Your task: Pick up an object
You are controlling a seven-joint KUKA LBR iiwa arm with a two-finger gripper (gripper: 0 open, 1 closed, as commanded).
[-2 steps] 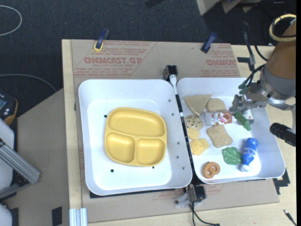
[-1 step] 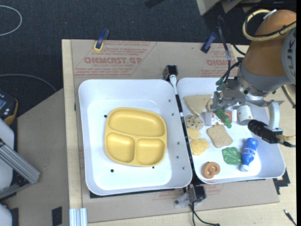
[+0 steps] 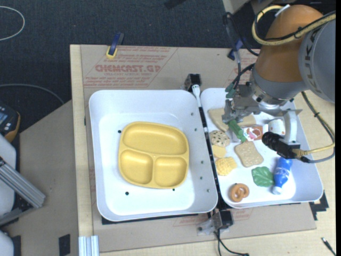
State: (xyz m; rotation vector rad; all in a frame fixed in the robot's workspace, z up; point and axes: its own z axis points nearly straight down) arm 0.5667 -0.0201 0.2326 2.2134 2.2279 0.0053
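Right now the arm point(image 3: 290, 41) reaches in from the right, w/ the pincer point(image 3: 233, 116) low over the far-left part of the right bin point(image 3: 309, 188). Can't tell its open/closed state, since the wrist body hides that part.

Right bin holds the toy food: green stick-shaped piece point(image 3: 236, 130) just beside the pincer, tilted diagonally; a tan flat piece point(image 3: 216, 117) under/near it at the bin's far-left corner. Round choc-chip cookie point(image 3: 218, 138) near the left wall, yellow waffle-like piece point(image 3: 226, 166) below it, square cracker point(image 3: 249, 154) mid-bin, pretzel point(image 3: 239, 192) at the near edge. Green leaf piece point(image 3: 262, 176) touches a blue bottle point(image 3: 281, 175) that lies tilted on the right side. Red-and-white item point(image 3: 255, 133) sits just right of the green stick.

Left bin point(image 3: 106, 143) carries a yellow divided plate point(image 3: 153, 154), three compartments, roughly centred. Both bins sit side by side on the desk point(image 3: 133, 68).
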